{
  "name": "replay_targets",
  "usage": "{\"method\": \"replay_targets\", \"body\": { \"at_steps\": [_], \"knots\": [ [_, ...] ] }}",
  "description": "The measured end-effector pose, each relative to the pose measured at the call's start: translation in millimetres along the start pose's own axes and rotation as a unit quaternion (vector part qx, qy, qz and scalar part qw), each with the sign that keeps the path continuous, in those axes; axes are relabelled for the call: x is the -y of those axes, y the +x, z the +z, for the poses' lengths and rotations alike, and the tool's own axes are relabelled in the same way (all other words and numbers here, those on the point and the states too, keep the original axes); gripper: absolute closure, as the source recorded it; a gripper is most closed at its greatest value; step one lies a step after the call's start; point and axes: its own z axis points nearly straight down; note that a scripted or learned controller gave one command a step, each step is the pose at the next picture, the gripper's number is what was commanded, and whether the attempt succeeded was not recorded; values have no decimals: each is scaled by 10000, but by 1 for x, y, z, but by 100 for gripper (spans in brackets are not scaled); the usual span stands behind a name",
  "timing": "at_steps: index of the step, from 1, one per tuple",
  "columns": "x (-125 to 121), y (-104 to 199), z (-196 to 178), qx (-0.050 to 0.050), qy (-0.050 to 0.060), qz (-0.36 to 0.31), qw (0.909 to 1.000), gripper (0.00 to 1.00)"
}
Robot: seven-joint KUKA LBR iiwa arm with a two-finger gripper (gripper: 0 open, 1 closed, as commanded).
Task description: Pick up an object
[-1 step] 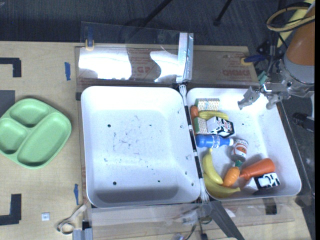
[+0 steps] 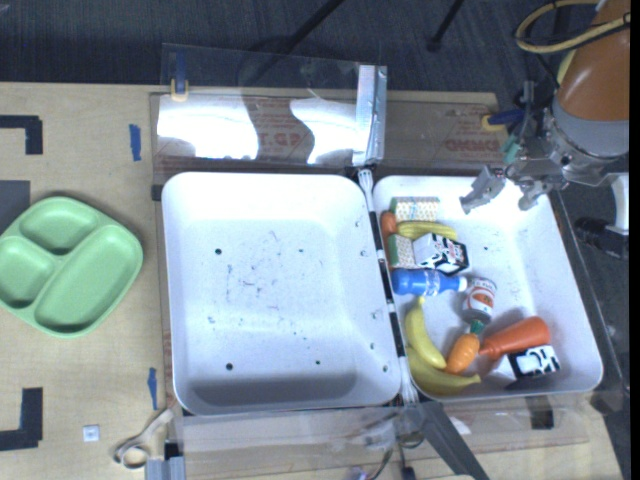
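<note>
My gripper [image 2: 505, 192] hangs over the far right part of the right bin [image 2: 560, 268], open, with nothing between its fingers. Below and to its left lie the objects: a small patterned box [image 2: 416, 210], a black-and-white carton with a yellow edge [image 2: 436, 251], a blue bottle [image 2: 422, 283], a small red-and-white bottle [image 2: 481, 296], a banana [image 2: 426, 350], a small carrot [image 2: 462, 352], an orange bottle with a black-and-white end [image 2: 520, 342]. All rest on the bin floor, apart from the gripper.
The left bin [image 2: 270, 288] sits beside the right one, sharing a middle wall. A green divided plate [image 2: 66, 264] lies on the bench at far left. A clear panel [image 2: 270, 118] stands behind the bins. Yellow cables [image 2: 560, 18] loop above the arm.
</note>
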Motion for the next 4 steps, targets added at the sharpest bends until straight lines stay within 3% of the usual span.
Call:
{"method": "replay_targets", "body": {
  "at_steps": [1, 2, 3, 4],
  "knots": [
    [34, 8, 113, -9, 13, -663, 9978, 0],
    [-6, -1, 149, -20, 67, -1427, 9897, 0],
    [-4, -2, 142, -33, 89, -1414, 9899, 100],
    [-38, 32, 50, 0, 6, -403, 9992, 100]
  ]
}}
